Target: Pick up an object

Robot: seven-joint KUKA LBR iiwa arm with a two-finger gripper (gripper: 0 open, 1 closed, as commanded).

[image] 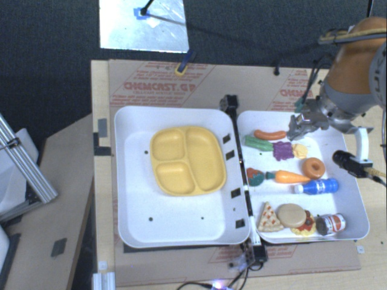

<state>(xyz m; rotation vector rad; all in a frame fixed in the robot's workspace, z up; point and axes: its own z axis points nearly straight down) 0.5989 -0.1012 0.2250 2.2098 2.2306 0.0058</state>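
A bench (139, 80) seen from above at a slant carries two shallow white bins side by side. The left bin (136, 222) holds a yellow plate with three compartments (186, 160), lying flat and bare. The right bin (357, 213) holds a scatter of toy food: a red sausage (270, 135) near the back, a green pea pod (258, 143) just in front of it, a purple bunch of grapes (282, 151), a small yellow piece (300, 151) just beside the grapes, a glazed doughnut (313, 167), an orange carrot (284, 176) with a green top, a blue and white bottle (316, 187) lying on its side, a pizza slice (269, 218), a burger (293, 215) and a small can (330, 223) on its side near the front. The grey and orange arm reaches in from the right, and its gripper (299, 127) hangs low over the back of the right bin, just beside the right end of the sausage and above the grapes. The jaws are too dark and small here to tell how far apart they stand, and nothing can be seen held between them. Every toy appears to rest on the bin floor, so the pick looks not yet made: the approach seems close to done, with the closing on an object, most likely the sausage or the grapes, and the lift out of the bin left to do.
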